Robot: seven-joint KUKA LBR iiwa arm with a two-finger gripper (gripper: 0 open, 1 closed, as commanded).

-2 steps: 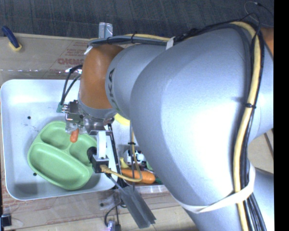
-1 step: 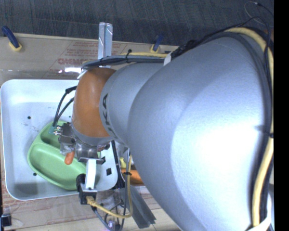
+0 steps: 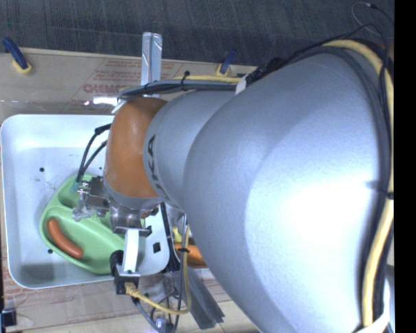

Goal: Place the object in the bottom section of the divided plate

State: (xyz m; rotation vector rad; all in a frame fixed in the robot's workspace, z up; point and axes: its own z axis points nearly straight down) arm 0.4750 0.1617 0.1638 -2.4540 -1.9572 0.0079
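Green divided plastic plate [image 3: 90, 245] lies in left white bin [image 3: 28, 158]. Orange sausage-shaped object [image 3: 64, 236] rests in its near-left section. Grey arm [image 3: 277, 186] overhangs plate; claw state cannot be told.

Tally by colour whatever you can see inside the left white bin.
Green: 1, the divided plate
Orange: 1, the sausage-shaped object lying in the plate
Total: 2

The arm covers much of the bin, so more may be hidden.

Single fixed camera above the bench, looking down at a slant, arm [image 3: 277, 186] close beneath lens
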